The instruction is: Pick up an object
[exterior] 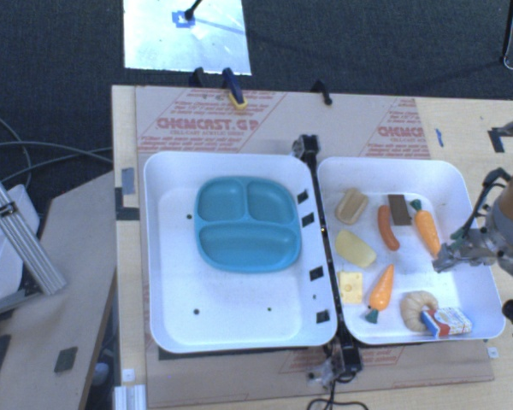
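The hand (451, 257) hangs at the right edge of the right shallow white bin (449, 174), low over its floor, at the end of the grey arm that enters from the right; whether it is apart or together cannot be told, and nothing shows between its tips. Just left of it lies a long orange toy carrot (427, 231), with a small dark brown block (398, 209) touching the carrot's upper end. Next to that lies a red-orange toy sausage (387, 228). Further left sit a tan bread-like piece (352, 205), a pale yellow rounded piece (356, 248) and a yellow toy cheese wedge (350, 286). A 2nd orange carrot with a dark green tip (380, 289) leans near the cheese. At the front of the bin a beige croissant-shaped toy (415, 306) touches a small white carton with red and blue print (447, 321); its print is too small to read. The left shallow white bin (169, 260) holds a blue plastic plate with 3 compartments (246, 225). The brown sheet on the tabletop (201, 116) reads "CHEMCAST" in red, printed twice.
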`<state>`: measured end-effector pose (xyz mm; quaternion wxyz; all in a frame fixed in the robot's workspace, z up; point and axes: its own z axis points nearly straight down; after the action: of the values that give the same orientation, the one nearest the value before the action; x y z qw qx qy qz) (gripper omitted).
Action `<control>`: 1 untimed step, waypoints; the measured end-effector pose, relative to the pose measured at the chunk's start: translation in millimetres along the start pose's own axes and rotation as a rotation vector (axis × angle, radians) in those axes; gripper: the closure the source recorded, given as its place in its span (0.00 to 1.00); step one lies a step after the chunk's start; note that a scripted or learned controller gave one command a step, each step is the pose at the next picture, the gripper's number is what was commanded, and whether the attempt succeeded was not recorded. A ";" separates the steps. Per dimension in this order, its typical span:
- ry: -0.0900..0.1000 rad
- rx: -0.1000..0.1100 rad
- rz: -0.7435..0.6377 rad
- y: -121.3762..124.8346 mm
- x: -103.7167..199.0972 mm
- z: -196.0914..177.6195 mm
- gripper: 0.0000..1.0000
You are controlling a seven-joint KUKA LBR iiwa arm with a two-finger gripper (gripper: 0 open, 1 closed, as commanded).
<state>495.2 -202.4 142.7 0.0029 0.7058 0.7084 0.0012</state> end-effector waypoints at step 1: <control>0.000 0.000 -0.001 10.9 -0.1 -48.5 1.00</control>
<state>505.9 -202.4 191.3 0.0030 0.7055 0.7087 0.0013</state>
